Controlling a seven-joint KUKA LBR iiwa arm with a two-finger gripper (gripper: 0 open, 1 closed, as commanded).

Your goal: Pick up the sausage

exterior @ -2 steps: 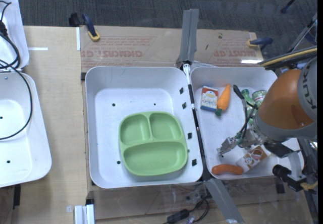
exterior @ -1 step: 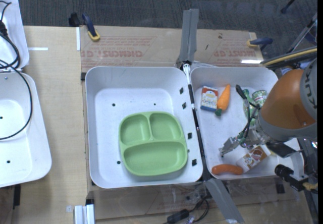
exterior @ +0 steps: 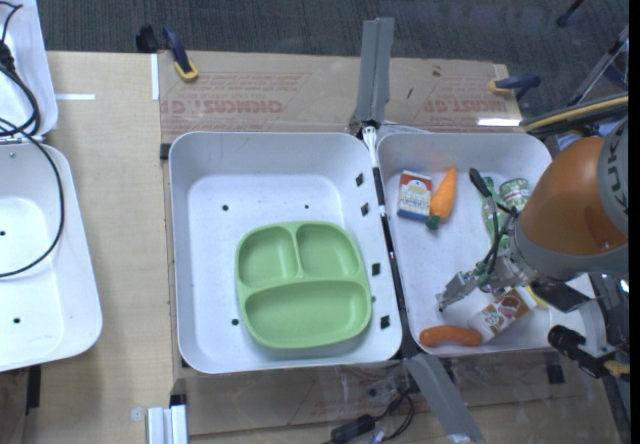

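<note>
sausage (exterior: 450, 336) lies along right bin's (exterior: 400, 157) front wall, hard to reach | end effector (exterior: 455, 294) just above it, grip state unclear, likely descending to grasp

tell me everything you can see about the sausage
The sausage is a small orange-red link with rounded ends and a smooth, slightly glossy skin, probably a plastic toy. It lies flat on its side, roughly level across the view, on the floor of the right bin near its front wall. A small printed packet lies just beyond its right end. The gripper is above it, not holding it.
</note>
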